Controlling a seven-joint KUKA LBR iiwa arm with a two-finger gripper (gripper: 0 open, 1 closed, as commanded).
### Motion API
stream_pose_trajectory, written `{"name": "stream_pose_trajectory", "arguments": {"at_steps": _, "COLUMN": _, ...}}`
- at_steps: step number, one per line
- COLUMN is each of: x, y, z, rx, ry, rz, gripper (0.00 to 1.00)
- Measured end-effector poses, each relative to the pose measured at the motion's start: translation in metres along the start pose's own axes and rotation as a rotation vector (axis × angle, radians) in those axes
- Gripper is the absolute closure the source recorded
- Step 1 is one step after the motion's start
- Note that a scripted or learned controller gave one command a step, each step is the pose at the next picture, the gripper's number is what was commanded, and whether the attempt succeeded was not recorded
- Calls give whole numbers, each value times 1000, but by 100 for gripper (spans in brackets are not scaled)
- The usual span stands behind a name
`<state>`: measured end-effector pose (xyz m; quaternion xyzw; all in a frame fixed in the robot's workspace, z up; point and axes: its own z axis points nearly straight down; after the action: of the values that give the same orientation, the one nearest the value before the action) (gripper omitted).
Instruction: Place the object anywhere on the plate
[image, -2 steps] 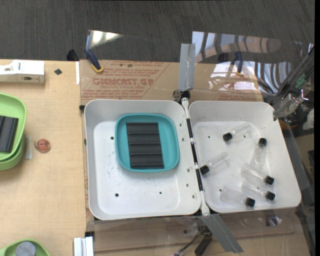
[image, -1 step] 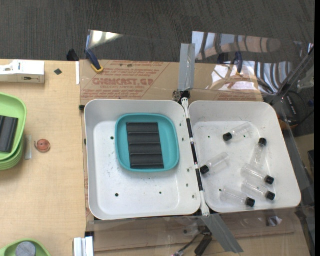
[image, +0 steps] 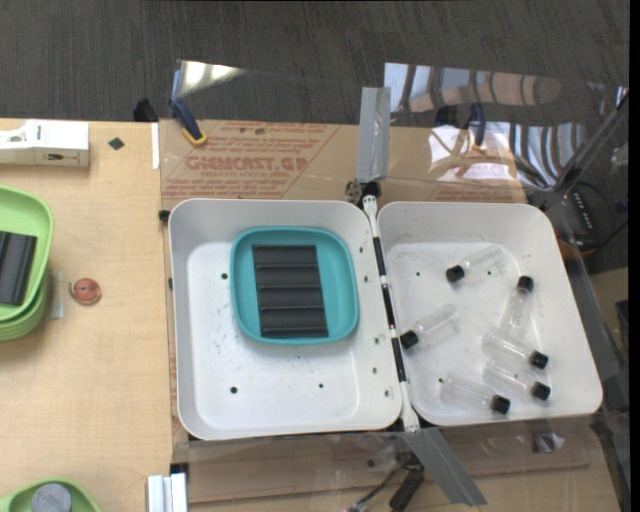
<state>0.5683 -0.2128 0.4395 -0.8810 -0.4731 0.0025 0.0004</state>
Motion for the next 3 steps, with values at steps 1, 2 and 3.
{"name": "stream_pose_trajectory", "arguments": {"at_steps": 1, "x": 12, "y": 22, "z": 0, "rx": 0, "ry": 0, "rz": 73, "gripper": 0}}
{"name": "stream_pose_trajectory", "arguments": {"at_steps": 2, "x": 17, "y": 25, "z": 0, "rx": 1, "ry": 0, "rz": 217, "gripper": 0}}
{"name": "stream_pose_trajectory", "arguments": {"at_steps": 3, "x": 19, "y": 32, "z": 0, "rx": 1, "ry": 1, "rz": 384, "gripper": 0}}
